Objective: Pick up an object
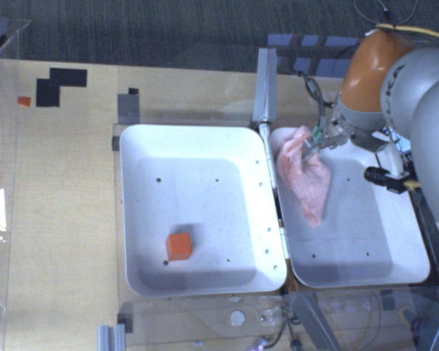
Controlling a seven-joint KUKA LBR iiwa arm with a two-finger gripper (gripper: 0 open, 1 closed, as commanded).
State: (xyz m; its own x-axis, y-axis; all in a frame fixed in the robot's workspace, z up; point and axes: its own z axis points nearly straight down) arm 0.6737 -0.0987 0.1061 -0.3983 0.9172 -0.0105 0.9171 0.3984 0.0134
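Rightward, the hand [316, 139] pinches a pink cloth [307, 178]; left bin [143, 141] holds an orange block [179, 246].

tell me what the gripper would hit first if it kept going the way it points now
The pink cloth: the gripper points down and left at the cloth's upper edge, seemingly already touching it. The right bin floor lies beneath, though depth is hard to judge.

Two white bins [197, 141] sit side by side; one orange block [179, 246] and one pink cloth [306, 178].
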